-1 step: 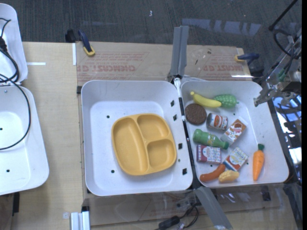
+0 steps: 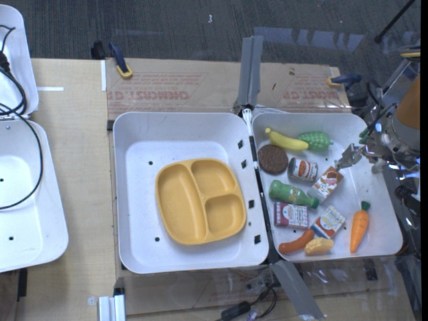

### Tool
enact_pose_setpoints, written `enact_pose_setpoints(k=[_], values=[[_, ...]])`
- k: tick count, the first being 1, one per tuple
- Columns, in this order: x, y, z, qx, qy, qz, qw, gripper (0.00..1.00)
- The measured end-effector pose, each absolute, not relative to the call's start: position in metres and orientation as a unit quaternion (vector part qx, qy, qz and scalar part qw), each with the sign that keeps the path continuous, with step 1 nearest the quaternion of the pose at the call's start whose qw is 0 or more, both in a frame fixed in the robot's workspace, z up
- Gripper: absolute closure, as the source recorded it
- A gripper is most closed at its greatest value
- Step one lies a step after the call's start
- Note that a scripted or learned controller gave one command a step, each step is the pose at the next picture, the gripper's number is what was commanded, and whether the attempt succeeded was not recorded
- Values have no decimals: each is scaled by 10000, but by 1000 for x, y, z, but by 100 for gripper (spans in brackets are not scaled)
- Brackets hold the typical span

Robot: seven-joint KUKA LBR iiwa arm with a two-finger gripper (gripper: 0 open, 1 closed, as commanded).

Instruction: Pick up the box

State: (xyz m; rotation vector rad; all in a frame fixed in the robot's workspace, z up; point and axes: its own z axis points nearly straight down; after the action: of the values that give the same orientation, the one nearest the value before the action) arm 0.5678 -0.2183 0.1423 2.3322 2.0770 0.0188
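- left bin (image 2: pixel 134 179): big shallow white tub, touching the right bin along the centre divider
- right bin (image 2: pixel 391 236): same white tub, used here as landmark; all small items lie inside it
- yellow plate (image 2: pixel 200 200): three-compartment tray, in the left bin, well apart from the right bin's contents
- arm (image 2: pixel 409 112): grey with orange band, at the right bin's far right edge, partly cut off by frame
- gripper (image 2: pixel 349 156): metal, hanging over the right bin's upper-right area, just above and right of a small carton; nothing visibly between its fingers, can't tell if spread or closed
- green bottle (image 2: pixel 291 194): lying on its side, middle of the right bin
- banana (image 2: pixel 286 140): upper left of the right bin, lying flat
- carrot (image 2: pixel 360 226): lower right of the right bin, leaf end up
- green corn-like toy (image 2: pixel 314 140): top of the right bin, just right of the banana
- box (image 2: pixel 291 215): red and white, lower-middle of the right bin, just below the green bottle, lying flat
- brown cookie (image 2: pixel 272 158): left side of the right bin, below the banana
- can (image 2: pixel 303 170): just right of the cookie
- small carton (image 2: pixel 327 182): right of the can, tilted
- second carton (image 2: pixel 330 221): right of the box
- sausage (image 2: pixel 295 241): bottom of the right bin
- bread piece (image 2: pixel 319 246): touching the sausage's right end
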Motion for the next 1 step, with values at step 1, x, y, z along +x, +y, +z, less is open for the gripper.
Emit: enact_pose_setpoints(k=[1], values=[[518,-171,108,6369,7708,64,156,0]])
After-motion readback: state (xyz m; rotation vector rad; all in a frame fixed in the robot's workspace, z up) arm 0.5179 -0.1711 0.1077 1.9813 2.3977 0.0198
